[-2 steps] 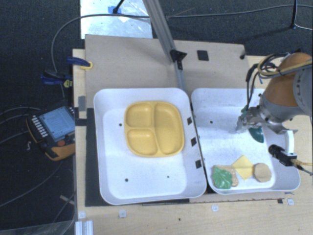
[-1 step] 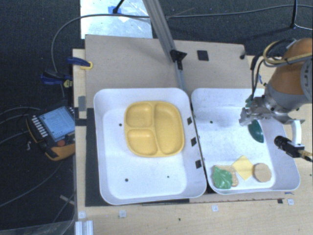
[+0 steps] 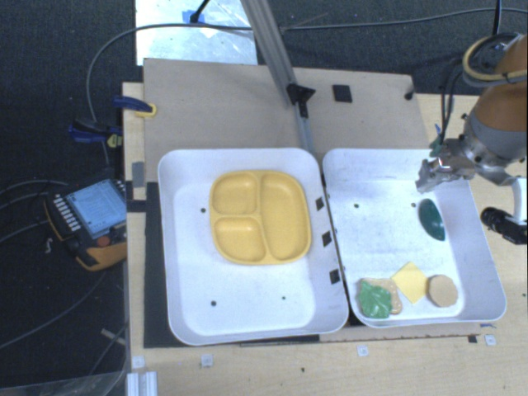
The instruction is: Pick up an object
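The gripper (image 3: pixel 432 174) is hanging just above the dark green object (image 3: pixel 431 219) in the right bin (image 3: pixel 371 172) — seemingly lining up a grasp — holding nothing; its opening I cannot tell.

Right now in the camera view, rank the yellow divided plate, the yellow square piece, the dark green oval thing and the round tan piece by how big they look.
1. yellow divided plate, by far largest
2. dark green oval thing
3. yellow square piece
4. round tan piece

The last three look close, so their ranking is unsure.
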Robot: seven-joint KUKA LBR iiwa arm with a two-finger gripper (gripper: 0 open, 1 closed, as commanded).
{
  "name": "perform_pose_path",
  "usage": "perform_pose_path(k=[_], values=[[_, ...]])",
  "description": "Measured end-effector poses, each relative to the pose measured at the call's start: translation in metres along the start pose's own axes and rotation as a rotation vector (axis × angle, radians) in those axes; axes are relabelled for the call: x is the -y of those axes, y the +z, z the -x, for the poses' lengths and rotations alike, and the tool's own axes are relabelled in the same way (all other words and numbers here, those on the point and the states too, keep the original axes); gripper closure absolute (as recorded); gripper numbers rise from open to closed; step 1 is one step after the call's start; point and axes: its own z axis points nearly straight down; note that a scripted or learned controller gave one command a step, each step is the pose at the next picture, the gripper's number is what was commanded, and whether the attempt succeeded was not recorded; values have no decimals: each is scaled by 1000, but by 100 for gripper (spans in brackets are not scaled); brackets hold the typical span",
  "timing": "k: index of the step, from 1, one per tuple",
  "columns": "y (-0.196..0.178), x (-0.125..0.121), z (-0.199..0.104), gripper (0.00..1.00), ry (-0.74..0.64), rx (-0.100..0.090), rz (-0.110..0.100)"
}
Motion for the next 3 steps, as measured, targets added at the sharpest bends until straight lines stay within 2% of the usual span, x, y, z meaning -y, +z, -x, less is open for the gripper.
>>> perform_pose_path(k=[1,2,3], values=[[-2,-1,0,100,0,-2,-6],[-13,8,-49,100,-3,-4,-7],[-8,31,-101,100,-3,-4,-10]])
